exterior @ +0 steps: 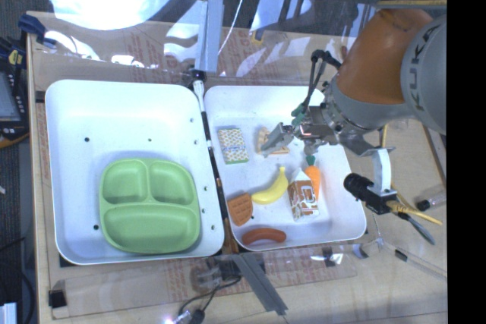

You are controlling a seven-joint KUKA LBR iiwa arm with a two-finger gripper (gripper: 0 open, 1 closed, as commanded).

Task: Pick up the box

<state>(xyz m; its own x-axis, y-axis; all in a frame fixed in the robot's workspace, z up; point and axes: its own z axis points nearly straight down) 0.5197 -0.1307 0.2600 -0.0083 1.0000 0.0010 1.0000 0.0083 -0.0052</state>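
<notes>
Small rectangular box [232, 145], pale patterned top, lies flat in right white bin [345, 228]. Metal two-finger gripper [278, 137] nearby; grip state perhaps open, cannot tell.

Count of items on the worktop [114, 281]: two shallow white bins, left bin [68, 106] and right bin [250, 99]. In the left bin: one green divided plate [149, 205]. To the right of that plate, in the right bin: one patterned box [232, 145], one banana [272, 190], one carrot [312, 180], one carton with white and orange print [303, 202], one sausage [263, 236], one orange-brown waffle-like slice [240, 209], and one cracker-like piece [267, 140], partly hidden under the arm. One arm [387, 64].
</notes>
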